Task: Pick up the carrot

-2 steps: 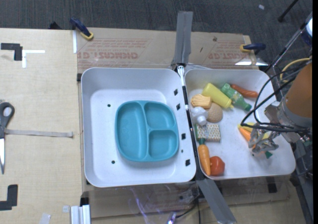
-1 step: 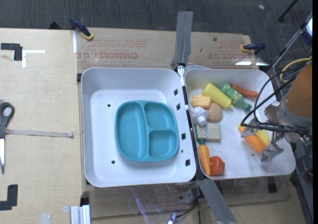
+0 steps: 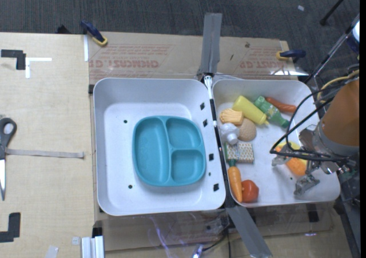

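The carrot (image 3: pixel 234 181) is an orange tapered piece lying along the left wall of the right bin (image 3: pixel 269 197), near its front. A red toy vegetable (image 3: pixel 250 190) touches its right side. My gripper (image 3: pixel 293 174) hangs low over the right half of the same bin, about a hand's width to the right of the carrot. Its two metal fingers (image 3: pixel 306 185) stand apart, so it is open. A small orange round toy (image 3: pixel 297 166) lies between them, with a yellow piece (image 3: pixel 294 147) just behind it. Nothing is clamped.
The left bin (image 3: pixel 108 137) holds a teal divided plate (image 3: pixel 169 151). Behind the carrot sit a checkered block (image 3: pixel 245 152), a tan round toy (image 3: pixel 247 131), a yellow bottle (image 3: pixel 249 109), a green bottle (image 3: pixel 271 111) and a red-orange pepper (image 3: pixel 280 104). Black cables (image 3: pixel 297 119) loop above the gripper.
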Robot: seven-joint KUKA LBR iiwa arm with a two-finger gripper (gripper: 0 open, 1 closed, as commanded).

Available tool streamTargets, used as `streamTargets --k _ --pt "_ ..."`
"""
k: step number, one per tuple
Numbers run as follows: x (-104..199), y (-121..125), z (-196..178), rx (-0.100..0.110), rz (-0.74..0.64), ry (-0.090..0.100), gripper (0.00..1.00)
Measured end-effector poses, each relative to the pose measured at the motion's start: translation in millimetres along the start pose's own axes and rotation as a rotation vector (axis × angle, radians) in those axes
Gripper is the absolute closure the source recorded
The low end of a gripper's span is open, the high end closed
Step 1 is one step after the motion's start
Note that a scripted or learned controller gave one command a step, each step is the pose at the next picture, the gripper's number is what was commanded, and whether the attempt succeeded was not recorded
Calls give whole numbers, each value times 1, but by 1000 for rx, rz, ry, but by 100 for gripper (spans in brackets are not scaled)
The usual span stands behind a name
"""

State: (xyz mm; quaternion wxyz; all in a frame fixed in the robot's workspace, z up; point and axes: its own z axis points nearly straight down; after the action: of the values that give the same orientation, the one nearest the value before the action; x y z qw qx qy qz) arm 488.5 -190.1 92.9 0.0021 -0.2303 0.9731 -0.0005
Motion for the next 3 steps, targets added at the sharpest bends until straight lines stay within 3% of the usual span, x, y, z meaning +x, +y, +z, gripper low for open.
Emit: streamTargets --k 1,2,3 --pt "7 -17 0 1 623 1 0" --pt "4 -18 -10 3 619 -5 100" --pt "-39 66 -31 0 723 1 100"
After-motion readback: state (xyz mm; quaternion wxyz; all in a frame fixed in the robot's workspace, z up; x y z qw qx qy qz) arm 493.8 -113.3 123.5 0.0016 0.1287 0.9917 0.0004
